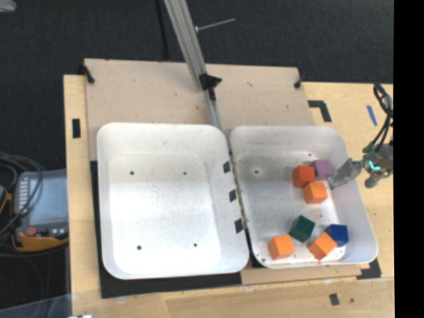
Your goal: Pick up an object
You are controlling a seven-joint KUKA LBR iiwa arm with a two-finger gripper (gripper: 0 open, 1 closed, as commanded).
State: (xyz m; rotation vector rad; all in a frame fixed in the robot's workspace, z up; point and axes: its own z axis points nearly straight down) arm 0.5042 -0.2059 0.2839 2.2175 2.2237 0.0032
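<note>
The right white bin (350, 197) holds several small blocks. A red-orange block (304, 175) and a purple block (324, 169) sit together near its middle right, with an orange block (316, 192) just below them. Toward the front lie a dark green block (303, 228), a blue block (337, 234) and two more orange blocks (281, 246) (322, 245). My gripper (341, 176) reaches in from the right edge, low over the bin's right side, its tip just right of the purple and orange blocks. Nothing shows in its grasp.
The left white bin (165, 201) stands beside the right one on the wooden bench. A slanted metal rail (189, 42) rises behind the bins. A grey device with cables (36, 207) sits off the bench's left edge.
</note>
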